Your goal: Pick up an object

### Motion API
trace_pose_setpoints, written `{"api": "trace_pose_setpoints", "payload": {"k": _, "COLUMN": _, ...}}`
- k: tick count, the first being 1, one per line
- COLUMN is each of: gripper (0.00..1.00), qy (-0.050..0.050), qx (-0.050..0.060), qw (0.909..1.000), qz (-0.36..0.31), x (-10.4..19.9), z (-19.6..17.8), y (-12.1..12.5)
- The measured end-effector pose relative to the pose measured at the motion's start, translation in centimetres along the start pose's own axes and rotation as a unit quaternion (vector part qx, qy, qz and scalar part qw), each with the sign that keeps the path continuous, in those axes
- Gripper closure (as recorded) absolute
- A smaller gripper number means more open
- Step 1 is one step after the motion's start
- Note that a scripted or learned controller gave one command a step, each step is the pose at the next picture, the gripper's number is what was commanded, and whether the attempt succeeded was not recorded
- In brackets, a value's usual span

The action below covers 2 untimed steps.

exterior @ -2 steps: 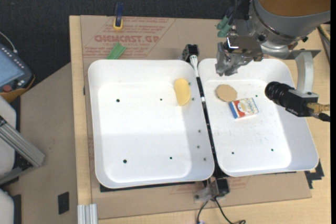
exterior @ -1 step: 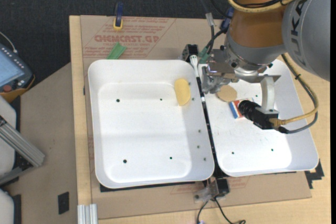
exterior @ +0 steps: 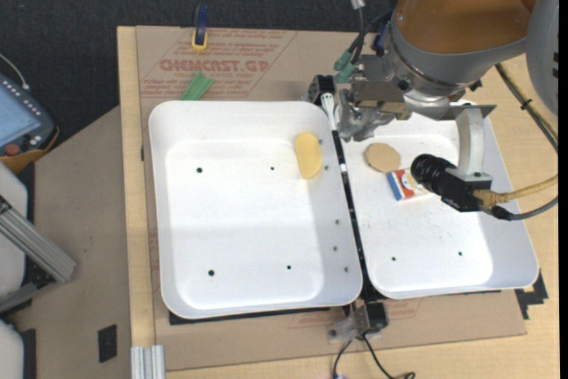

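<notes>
The grey two-finger gripper [exterior: 353,127] hangs low over the back left corner of the right shallow white plastic bin [exterior: 461,272], just beside the raised divide where the two bins meet. Its tip is lost among dark brackets and cabling, so whether it stands open or closed cannot be told, and nothing is visibly held in it.

Just to the right of the gripper lies a flat round tan disc [exterior: 383,157], and touching that disc's lower right edge is a small red, white and blue card-like packet [exterior: 403,185]. A black cylindrical fitting [exterior: 446,180] on the arm overhangs the packet's right side. Across the divide, the left shallow white plastic bin [exterior: 222,280] holds a pale yellow oblong piece [exterior: 308,155] close to its right wall.

The likeliest trouble is the gripper's position: it sits nearer the bin wall than any object, so a straight descent could meet the rim or bare floor and close on nothing. If the disc is the target, its flatness offers little to grasp, and the touching packet could be nudged or dragged along.
</notes>
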<state>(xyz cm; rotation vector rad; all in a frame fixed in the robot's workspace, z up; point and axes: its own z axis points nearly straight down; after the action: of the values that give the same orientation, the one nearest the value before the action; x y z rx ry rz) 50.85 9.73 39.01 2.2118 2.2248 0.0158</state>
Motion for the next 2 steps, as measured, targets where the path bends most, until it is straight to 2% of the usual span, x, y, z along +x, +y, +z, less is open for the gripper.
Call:
{"api": "trace_pose_setpoints", "payload": {"k": 1, "gripper": 1.00, "qy": -0.003, "qx": 0.009, "qw": 1.0000, "qz": 0.003, "x": 0.8, "z": 8.2, "y": 3.4}}
{"api": "trace_pose_setpoints", "payload": {"k": 2, "gripper": 1.00, "qy": -0.001, "qx": 0.002, "qw": 1.0000, "qz": 0.002, "x": 1.1, "z": 2.7, "y": 3.2}}
